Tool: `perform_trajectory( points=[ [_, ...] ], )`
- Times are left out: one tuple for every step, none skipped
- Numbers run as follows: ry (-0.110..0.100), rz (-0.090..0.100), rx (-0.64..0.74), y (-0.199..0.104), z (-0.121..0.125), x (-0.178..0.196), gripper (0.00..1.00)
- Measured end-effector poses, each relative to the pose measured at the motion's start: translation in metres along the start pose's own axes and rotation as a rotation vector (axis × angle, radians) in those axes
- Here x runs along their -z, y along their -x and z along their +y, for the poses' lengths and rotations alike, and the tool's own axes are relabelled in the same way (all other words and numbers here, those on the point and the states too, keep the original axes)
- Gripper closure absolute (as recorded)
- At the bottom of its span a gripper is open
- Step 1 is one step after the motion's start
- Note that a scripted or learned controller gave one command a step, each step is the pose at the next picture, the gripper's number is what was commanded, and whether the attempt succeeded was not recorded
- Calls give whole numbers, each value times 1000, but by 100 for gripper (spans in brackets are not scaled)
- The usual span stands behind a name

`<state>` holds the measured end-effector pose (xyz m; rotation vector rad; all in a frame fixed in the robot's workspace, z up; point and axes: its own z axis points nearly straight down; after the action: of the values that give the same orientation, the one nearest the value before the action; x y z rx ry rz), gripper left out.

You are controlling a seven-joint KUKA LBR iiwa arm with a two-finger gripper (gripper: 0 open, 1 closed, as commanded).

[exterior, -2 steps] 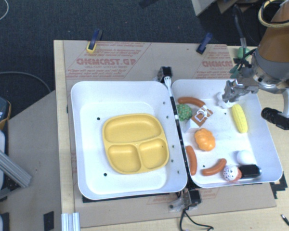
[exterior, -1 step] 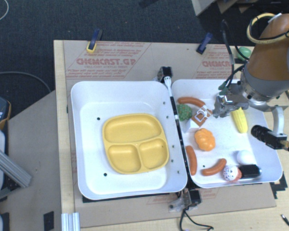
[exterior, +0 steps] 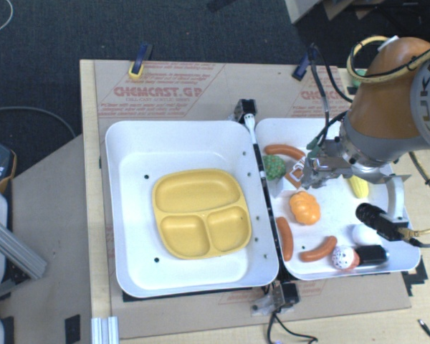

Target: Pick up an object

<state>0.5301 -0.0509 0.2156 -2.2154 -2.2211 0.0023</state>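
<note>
Left bin (exterior: 122, 192): yellow divided plate (exterior: 201, 213). Right bin (exterior: 344, 267): three sausages, broccoli (exterior: 274, 167), orange pumpkin (exterior: 304, 208), corn, spotted ball. Gripper (exterior: 309, 174) above pumpkin; finger state cannot be told.

The cardboard-covered worktop (exterior: 201, 84), printed with red lettering, carries two shallow white bins side by side, the left bin (exterior: 122, 192) touching the right bin (exterior: 344, 131) along one edge.
</note>
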Motion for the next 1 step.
perform_trajectory(
  points=[
    [5, -2, -2, 0, 5, -1, 100]
  ],
)
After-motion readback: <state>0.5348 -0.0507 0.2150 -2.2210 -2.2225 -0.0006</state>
